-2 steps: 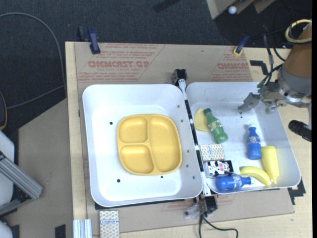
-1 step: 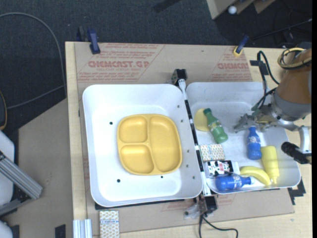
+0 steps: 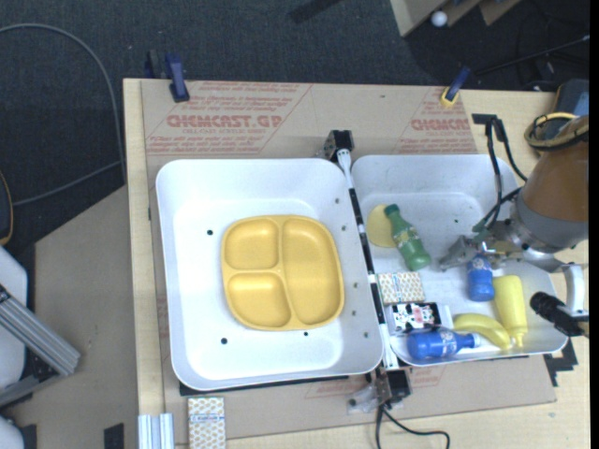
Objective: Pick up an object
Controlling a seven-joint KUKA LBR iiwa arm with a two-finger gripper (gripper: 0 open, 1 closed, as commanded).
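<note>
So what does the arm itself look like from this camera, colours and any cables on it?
The arm comes in from the right as a thick rounded body: an orange-brown band on top, grey below. A black cable runs along its left side. The gripper is a small, dark grey metal part, too blurred to make out in detail. No markings or labels are legible on the arm.

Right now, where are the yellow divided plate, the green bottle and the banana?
yellow divided plate (image 3: 281, 272): camera view, on the ridge where its compartments meet, in the left bin.
green bottle (image 3: 406, 239): camera view, mid-body, in the right bin.
banana (image 3: 487, 330): camera view, middle of its curve, right bin's near edge.
</note>
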